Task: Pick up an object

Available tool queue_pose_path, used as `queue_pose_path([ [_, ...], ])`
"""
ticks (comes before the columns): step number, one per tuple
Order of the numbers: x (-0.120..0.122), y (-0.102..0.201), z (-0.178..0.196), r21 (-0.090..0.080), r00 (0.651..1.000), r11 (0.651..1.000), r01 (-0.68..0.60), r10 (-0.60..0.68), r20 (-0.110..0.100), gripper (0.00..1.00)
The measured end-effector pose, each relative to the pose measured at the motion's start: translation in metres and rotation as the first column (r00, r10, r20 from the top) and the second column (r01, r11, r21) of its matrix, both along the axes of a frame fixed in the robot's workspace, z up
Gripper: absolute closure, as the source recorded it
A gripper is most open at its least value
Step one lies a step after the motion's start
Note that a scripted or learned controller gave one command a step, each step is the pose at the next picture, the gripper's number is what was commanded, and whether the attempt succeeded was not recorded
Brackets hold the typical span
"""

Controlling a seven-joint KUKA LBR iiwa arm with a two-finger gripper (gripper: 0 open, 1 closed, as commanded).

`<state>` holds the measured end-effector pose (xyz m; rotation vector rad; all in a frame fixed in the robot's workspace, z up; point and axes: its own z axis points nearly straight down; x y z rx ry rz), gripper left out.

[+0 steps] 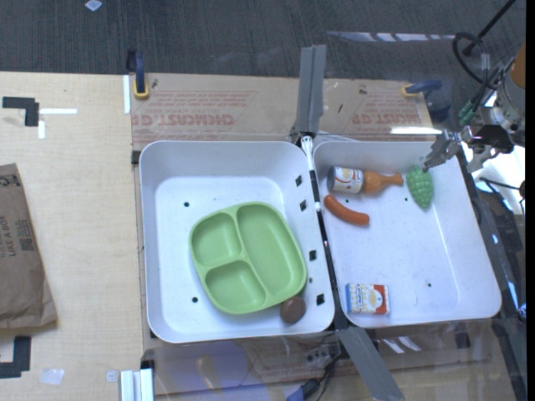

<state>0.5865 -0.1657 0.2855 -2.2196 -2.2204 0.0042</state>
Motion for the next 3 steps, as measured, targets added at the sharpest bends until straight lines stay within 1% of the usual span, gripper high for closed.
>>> queue_pose_path([
  [1,0.058,-0.047,-0.093,-0.001,0.973,0.973,0.232,-0.232,0.002,0.00],
  [2,0.077,-0.041,-0.189,0.007,0.982,0.982,0.190,-0.190,0.009,0.00],
  [3,0.073,-0.024,-0.079,-0.001,0.985,0.985,0.173,-0.173,0.005,0.00],
])
